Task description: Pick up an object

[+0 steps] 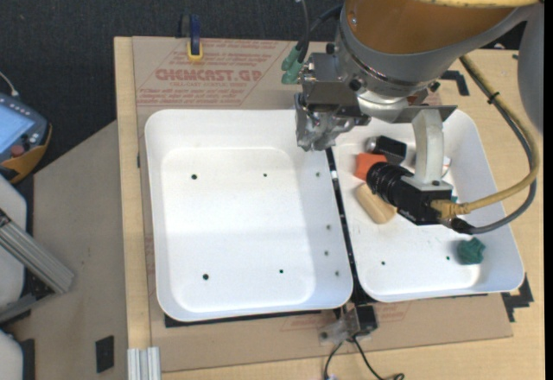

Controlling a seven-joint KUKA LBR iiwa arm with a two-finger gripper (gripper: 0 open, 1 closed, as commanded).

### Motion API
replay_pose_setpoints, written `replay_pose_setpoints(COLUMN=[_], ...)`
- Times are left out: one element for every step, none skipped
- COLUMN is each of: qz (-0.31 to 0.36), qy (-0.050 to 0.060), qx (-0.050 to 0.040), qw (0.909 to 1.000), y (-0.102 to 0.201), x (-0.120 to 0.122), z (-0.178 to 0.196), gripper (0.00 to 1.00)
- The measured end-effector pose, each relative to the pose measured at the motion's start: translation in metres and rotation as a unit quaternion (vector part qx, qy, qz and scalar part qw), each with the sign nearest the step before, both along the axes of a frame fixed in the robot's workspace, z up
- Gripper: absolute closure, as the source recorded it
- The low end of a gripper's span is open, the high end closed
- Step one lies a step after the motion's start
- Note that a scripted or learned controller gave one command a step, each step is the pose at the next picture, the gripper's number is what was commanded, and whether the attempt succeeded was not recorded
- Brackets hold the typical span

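Note:
My gripper [313, 135] hangs below the big grey and orange arm, low over the far end of the divider between the two bins. Nothing is visible in it. The right bin [415, 275] holds an orange block [370, 164], a small black piece [389, 147] just behind it, a tan wooden block [374, 205] in front of it, and a teal lump [471, 250] near the front right corner. These objects all lie to the right of the gripper and apart from it.
The left bin [233, 223] is a white tray with small dark holes. A white bracket with a black cylinder [408, 193] and a yellow cable [501, 197] hangs from the wrist over the right bin, partly covering the objects. A cardboard sheet [207, 67] lies under both bins.

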State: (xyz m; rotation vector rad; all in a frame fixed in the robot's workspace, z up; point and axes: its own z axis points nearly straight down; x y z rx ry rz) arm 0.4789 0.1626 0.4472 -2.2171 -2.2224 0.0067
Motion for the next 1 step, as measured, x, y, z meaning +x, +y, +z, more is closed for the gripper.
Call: replay_pose_setpoints(qz=[0.0], qy=[-0.003], qx=[0.0006], qw=[1.0], y=[0.0], x=[0.0005], z=[0.0118], gripper=[1.0])
